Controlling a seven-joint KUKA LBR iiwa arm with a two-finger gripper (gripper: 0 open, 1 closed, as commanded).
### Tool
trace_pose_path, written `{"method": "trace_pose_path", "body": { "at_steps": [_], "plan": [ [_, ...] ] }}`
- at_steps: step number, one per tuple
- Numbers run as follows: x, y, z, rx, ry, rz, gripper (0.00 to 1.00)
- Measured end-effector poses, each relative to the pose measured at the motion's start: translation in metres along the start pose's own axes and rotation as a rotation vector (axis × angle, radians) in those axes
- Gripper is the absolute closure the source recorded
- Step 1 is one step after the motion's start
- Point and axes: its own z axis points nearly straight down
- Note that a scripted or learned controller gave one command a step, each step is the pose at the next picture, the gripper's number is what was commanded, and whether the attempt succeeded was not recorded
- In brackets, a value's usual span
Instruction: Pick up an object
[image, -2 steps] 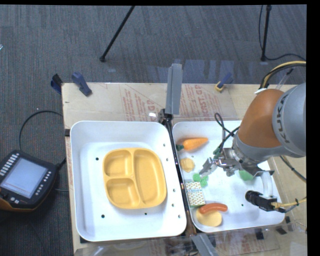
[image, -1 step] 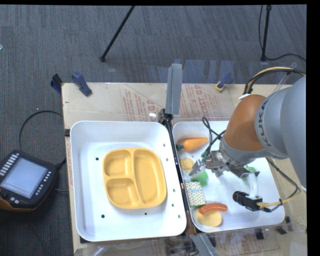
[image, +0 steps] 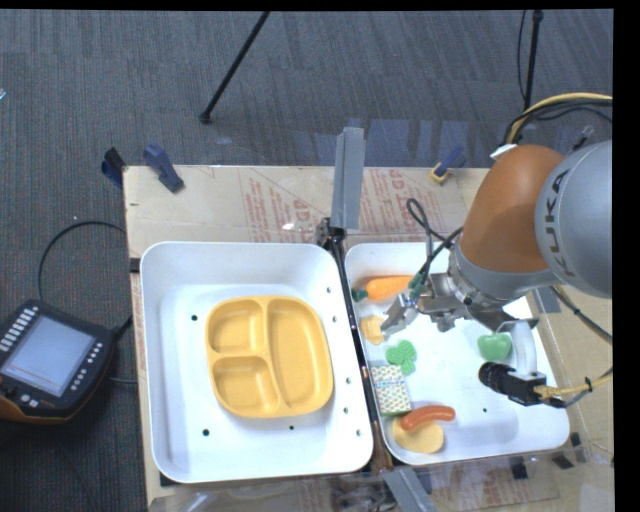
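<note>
the right bin (image: 530, 425) holds the loose things to pick from. a carrot (image: 388, 287) lies near its top left corner, a pale yellow piece (image: 371, 329) just below it by the left wall, and a green leafy piece (image: 401, 353) beside that. further down the same wall lie a patterned packet (image: 390, 389), a red sausage (image: 428, 413) and a flat yellow piece (image: 422, 439) touching the sausage. a green toy (image: 494, 346) sits apart towards the right. the left bin (image: 170, 300) carries a yellow divided plate (image: 270, 355), lying flat.

the arm (image: 520, 225) reaches in from the right, its wrist bent down over the right bin. the tool (image: 398, 316) points left and down, between the carrot and the pale yellow piece, close above the leafy piece. i cannot tell whether it is spread or pressed together, and nothing shows in it.

the wall between the bins runs just left of the tool. the middle and lower right of the right bin lie bare. the tabletop (image: 250, 205) shows beyond both bins.
</note>
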Motion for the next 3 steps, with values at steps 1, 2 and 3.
{"method": "trace_pose_path", "body": {
  "at_steps": [1, 2, 3],
  "plan": [
    [-0.055, -0.028, 0.086, 0.022, 0.001, -0.039, 0.0],
    [-0.063, 0.034, 0.106, 0.012, 0.001, -0.107, 0.0],
    [-0.05, -0.015, 0.104, 0.01, 0.002, -0.111, 0.0]
  ]
}}
